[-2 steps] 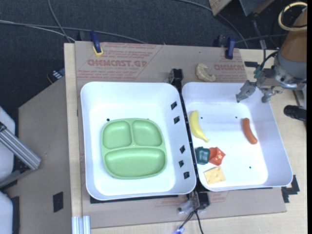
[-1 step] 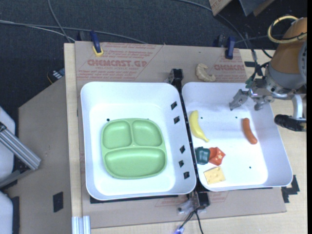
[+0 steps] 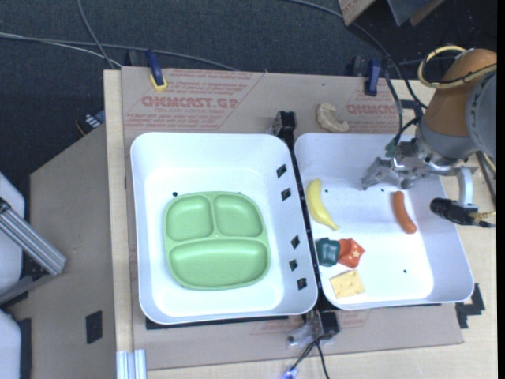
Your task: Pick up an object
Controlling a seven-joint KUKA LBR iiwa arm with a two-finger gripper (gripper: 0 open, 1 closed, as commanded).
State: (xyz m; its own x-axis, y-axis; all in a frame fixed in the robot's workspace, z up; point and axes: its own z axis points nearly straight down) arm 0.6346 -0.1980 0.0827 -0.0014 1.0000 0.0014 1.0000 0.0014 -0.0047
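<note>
yellow block (image 3: 347, 284) front | hand (image 3: 388, 173) low over right bin (image 3: 442, 283), beside sausage (image 3: 405, 212)

Grey arm (image 3: 483, 109), orange band (image 3: 456, 93), silver metal gripper (image 3: 394, 172).

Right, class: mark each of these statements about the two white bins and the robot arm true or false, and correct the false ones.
1. The green divided tray lies in the left bin. True.
2. The banana lies in the left bin. False: it lies in the right bin, near the divider.
3. The gripper is above the right bin's far end. True.
4. The sausage is between the gripper's fingers. False: it lies loose on the bin floor.
5. The yellow cheese wedge is at the right bin's near end. True.
</note>
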